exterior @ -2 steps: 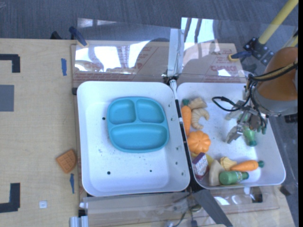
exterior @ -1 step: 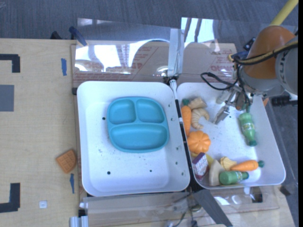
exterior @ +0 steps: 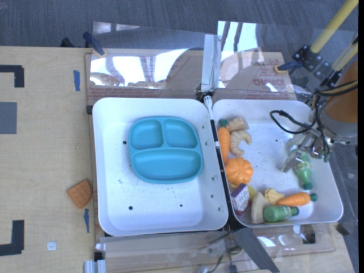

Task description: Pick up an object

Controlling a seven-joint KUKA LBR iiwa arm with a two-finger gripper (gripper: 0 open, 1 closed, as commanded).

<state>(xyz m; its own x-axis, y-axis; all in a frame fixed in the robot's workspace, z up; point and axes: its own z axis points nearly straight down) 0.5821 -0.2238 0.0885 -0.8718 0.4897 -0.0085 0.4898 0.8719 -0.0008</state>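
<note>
My gripper [exterior: 294, 157] hangs low over the right side of the right bin [exterior: 267, 124], with cables looping above it. A small green bottle-like toy [exterior: 305, 176] lies just below and right of it, touching or nearly touching. Whether anything sits in the gripper is unclear. Along the bin's left wall lie an orange carrot [exterior: 224, 144], a beige croissant [exterior: 239, 133] and an orange pumpkin [exterior: 239, 170]. At the front lie a purple packet [exterior: 240, 197], a pale wedge [exterior: 260, 207], a green bottle [exterior: 280, 212] and a second carrot [exterior: 294, 198].
The left bin [exterior: 114, 192] holds a blue divided plate [exterior: 165, 149]. A brown waffle-like square [exterior: 80, 193] lies on the wooden bench left of the bins. Clear panels stand behind both bins. The right bin's middle floor is bare.
</note>
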